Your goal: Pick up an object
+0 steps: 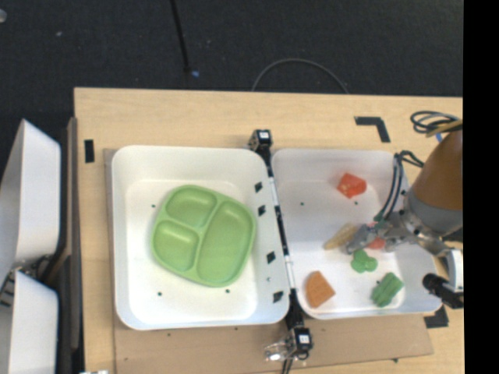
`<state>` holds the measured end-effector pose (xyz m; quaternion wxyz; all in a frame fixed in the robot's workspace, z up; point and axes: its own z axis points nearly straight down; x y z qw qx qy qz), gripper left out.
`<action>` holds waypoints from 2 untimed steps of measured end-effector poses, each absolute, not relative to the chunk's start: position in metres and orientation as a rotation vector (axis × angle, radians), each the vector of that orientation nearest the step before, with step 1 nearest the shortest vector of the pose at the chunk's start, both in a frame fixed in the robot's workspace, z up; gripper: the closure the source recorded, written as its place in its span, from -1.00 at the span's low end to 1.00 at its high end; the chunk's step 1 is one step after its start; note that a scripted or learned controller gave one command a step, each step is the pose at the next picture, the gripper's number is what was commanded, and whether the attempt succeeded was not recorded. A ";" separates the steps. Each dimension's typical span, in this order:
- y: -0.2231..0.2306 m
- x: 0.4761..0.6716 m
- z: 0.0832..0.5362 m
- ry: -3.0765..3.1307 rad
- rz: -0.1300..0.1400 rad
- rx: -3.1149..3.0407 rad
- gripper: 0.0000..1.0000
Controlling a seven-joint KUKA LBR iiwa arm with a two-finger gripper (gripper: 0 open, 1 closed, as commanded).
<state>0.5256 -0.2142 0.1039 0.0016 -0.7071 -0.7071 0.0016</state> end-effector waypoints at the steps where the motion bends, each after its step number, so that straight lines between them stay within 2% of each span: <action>1: -0.215 0.526 0.101 -2.219 0.002 -2.227 -1.00; 2: -0.216 0.527 0.112 -2.217 -0.001 -2.231 1.00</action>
